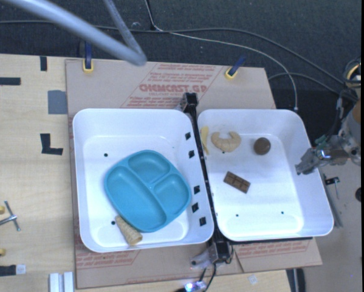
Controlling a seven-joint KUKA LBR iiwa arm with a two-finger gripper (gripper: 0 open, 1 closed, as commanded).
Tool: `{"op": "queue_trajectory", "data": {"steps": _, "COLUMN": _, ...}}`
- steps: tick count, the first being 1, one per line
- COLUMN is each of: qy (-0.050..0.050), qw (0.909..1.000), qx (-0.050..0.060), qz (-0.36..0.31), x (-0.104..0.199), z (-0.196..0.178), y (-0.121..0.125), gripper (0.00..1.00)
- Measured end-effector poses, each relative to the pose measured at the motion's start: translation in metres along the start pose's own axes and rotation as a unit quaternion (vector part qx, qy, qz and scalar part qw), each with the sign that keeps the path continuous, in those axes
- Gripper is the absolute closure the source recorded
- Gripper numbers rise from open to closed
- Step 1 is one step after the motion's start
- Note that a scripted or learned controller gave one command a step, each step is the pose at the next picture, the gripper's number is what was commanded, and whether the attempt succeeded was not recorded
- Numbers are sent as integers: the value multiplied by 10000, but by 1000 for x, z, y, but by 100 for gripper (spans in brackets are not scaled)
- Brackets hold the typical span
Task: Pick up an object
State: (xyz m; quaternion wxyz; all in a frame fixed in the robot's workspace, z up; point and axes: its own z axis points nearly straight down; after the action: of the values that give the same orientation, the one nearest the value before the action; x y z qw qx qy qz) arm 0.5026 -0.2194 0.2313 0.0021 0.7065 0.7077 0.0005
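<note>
White plastic forms both shallow bins, set side by side on a cardboard sheet (pixel 169 84) with their inner rims touching along a black divider strip (pixel 197 163). In the left bin (pixel 90 132) a blue sectioned tray (pixel 146 190) fills most of the floor, tilted toward the near right corner, and a tan cone-shaped piece (pixel 127 230) lies against the tray's near left edge, close to the bin's near rim. The far left corner of that bin is bare floor.

In the right bin (pixel 291 126) three things sit along the far half: a pale croissant-shaped piece (pixel 226 141) near the far left corner with a thin yellow strip (pixel 204 140) just beside it against the divider, a small brown ball (pixel 262 145) to its right, and a brown rectangular block (pixel 236 182) nearer the middle, apart from the others. The near half of this bin and its right side are bare.

The gripper (pixel 309 162) hangs at the right bin's right rim, over the edge rather than the floor, with nothing visible in its grasp; whether it is open or closed cannot be told.
</note>
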Motion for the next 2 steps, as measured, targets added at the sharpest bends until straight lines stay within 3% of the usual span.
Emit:
{"op": "queue_trajectory", "data": {"steps": 1, "qy": -3, "qw": 10000, "qx": -5, "qz": 0, "x": 0, "z": -53, "y": 1, "gripper": 100}}
{"op": "queue_trajectory", "data": {"steps": 2, "qy": 17, "qw": 10000, "qx": 19, "qz": -23, "x": 55, "z": -55, "y": -1, "gripper": 100}}
